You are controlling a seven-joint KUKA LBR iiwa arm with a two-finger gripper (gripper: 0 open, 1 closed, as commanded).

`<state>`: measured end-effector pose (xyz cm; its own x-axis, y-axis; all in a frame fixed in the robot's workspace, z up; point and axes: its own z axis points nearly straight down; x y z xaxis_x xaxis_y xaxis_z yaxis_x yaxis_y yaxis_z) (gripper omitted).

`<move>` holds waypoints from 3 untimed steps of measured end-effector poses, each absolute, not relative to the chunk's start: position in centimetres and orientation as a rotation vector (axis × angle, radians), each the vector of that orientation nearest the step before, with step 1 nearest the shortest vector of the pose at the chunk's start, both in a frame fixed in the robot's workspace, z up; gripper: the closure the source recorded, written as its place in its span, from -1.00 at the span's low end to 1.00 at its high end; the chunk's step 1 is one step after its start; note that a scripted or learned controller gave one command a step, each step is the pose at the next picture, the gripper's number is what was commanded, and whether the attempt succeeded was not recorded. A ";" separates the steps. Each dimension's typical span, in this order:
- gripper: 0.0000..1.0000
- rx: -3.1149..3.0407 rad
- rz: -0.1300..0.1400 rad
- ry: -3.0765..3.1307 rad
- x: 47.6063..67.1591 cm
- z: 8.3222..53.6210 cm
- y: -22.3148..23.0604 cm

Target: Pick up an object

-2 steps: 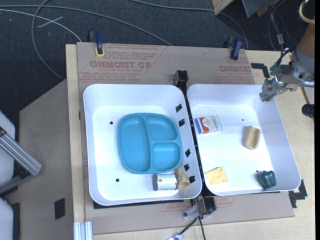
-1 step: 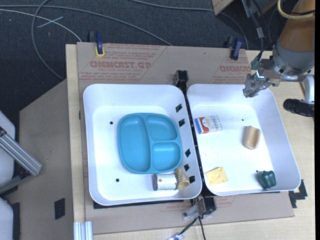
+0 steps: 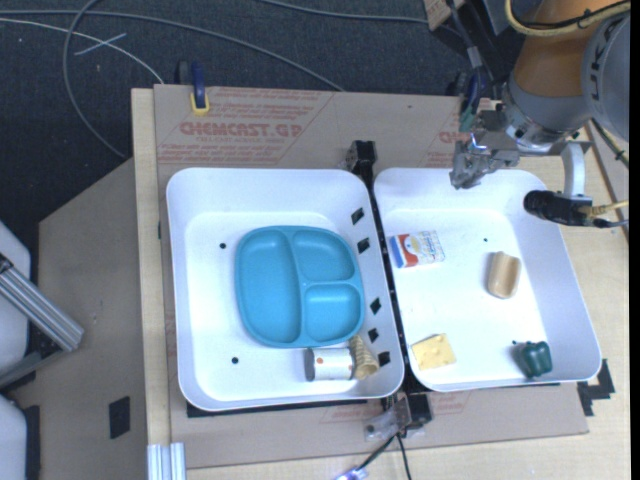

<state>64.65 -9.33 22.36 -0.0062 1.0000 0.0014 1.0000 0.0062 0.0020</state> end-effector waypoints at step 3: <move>1.00 2.219 0.001 2.226 64.5 23.0 6.6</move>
